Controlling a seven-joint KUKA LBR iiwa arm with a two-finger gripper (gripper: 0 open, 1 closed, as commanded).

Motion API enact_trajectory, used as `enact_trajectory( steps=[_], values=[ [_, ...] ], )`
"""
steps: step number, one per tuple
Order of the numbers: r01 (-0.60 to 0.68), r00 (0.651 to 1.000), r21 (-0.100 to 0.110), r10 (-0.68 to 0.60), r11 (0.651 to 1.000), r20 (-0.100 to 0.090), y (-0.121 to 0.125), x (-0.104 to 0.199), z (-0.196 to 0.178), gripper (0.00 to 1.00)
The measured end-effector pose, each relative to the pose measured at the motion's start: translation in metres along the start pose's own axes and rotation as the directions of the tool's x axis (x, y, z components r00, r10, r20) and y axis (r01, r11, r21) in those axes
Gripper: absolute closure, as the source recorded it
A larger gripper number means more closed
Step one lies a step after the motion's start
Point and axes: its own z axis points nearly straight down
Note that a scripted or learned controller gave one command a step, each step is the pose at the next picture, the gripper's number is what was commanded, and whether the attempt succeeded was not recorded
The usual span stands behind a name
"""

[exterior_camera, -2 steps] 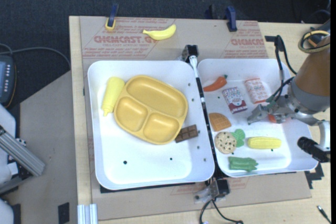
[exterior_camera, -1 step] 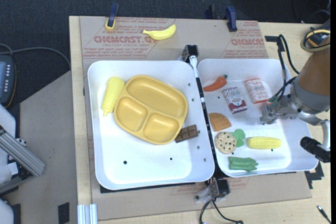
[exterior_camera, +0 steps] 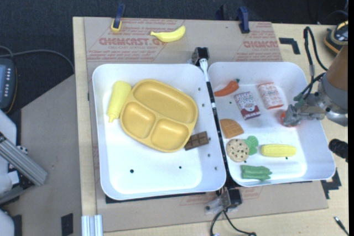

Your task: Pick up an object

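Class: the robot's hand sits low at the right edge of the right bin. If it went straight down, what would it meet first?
Probably the small red object just under the hand, lying on the white right bin; depth is unclear.

A yellow banana (exterior_camera: 169,35) lies on the cardboard (exterior_camera: 88,52) behind the bins.

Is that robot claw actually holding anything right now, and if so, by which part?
It cannot be told. The gripper sits low in the right bin against a small red object, but no grasp is visible.
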Motion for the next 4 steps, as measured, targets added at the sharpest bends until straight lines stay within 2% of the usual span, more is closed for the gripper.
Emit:
enact_trajectory(
  steps=[1, 2, 3, 4],
  values=[
    [0.003, 1.000, -0.004, -0.003, 1.000, 0.001, 0.007, -0.001, -0.064, 1.00],
    [0.002, 1.000, 0.003, -0.002, 1.000, -0.001, 0.007, -0.001, -0.063, 1.00],
    [0.007, 1.000, 0.002, -0.007, 1.000, -0.003, 0.016, 0.056, -0.073, 1.00],
    [0.007, 1.000, 0.003, -0.007, 1.000, -0.003, 0.032, 0.107, -0.067, 1.00]
  ],
)
